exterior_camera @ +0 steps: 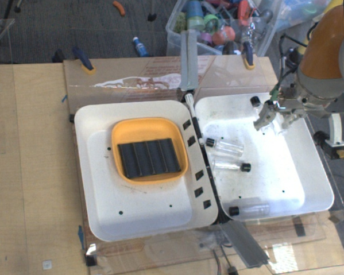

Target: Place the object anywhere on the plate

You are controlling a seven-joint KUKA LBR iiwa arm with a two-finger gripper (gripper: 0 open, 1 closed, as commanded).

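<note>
An orange plate (126, 132) sits in the left bin (101, 212). A dark ridged rectangular block (149, 157) lies flat on the plate and covers most of its floor. My gripper (274, 119) hangs over the upper right part of the right bin (301, 185), far from the plate. Its fingers (262, 119) are spread open, and nothing is between them.
Two clear vials with black caps (223, 144) (231, 166) lie in the right bin near the divider, and a third (250, 208) lies by its front wall. A small black cap (254, 101) is at the back. A box of colourful toys (229, 13) stands behind the bins.
</note>
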